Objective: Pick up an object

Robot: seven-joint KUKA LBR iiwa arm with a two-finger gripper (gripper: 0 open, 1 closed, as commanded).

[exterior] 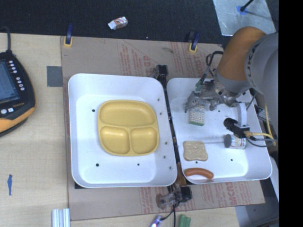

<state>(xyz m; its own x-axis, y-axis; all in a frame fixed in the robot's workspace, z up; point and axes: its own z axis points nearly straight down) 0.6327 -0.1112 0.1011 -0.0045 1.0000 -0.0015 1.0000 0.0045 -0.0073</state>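
Gripper [201,100] low over sponge [197,115] in right bin [255,167] — finger state cannot be told. Sponge judged light, soft, compressible — best pinched across short sides.

Gripper [198,101] above green-speckled block [197,115], right bin [246,167].

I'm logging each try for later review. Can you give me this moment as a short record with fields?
left bin: holds a yellow divided plate
right bin: holds a toast slice, a sausage at the near rim, a green-speckled block
gripper: over the right bin's far part, just above the green-speckled block
grasp: nothing visibly between the fingers
bench left edge: orange-edged teach pendant
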